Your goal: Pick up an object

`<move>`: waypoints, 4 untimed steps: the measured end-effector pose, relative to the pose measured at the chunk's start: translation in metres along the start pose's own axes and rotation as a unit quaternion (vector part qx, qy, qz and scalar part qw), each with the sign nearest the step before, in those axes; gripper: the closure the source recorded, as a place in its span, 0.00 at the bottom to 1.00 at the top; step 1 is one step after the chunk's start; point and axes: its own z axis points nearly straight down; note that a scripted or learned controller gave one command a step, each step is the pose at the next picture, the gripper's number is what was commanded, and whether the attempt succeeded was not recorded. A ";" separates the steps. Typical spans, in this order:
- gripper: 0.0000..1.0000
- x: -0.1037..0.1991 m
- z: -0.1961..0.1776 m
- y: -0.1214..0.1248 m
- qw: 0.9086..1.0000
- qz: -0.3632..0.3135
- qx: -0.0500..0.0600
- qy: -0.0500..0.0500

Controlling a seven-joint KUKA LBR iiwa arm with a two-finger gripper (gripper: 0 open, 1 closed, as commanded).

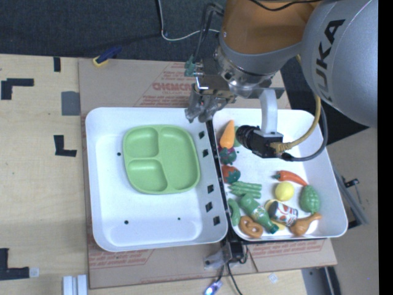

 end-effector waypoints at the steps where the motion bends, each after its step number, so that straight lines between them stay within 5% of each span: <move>1: 1.00 0.044 -0.139 0.032 1.000 0.002 -0.007 0.001; 2: 1.00 0.103 -0.129 0.037 1.000 0.002 0.002 -0.001; 3: 1.00 0.100 -0.024 -0.035 1.000 0.003 0.008 -0.004; 4: 1.00 0.099 -0.136 0.047 1.000 0.005 -0.005 0.000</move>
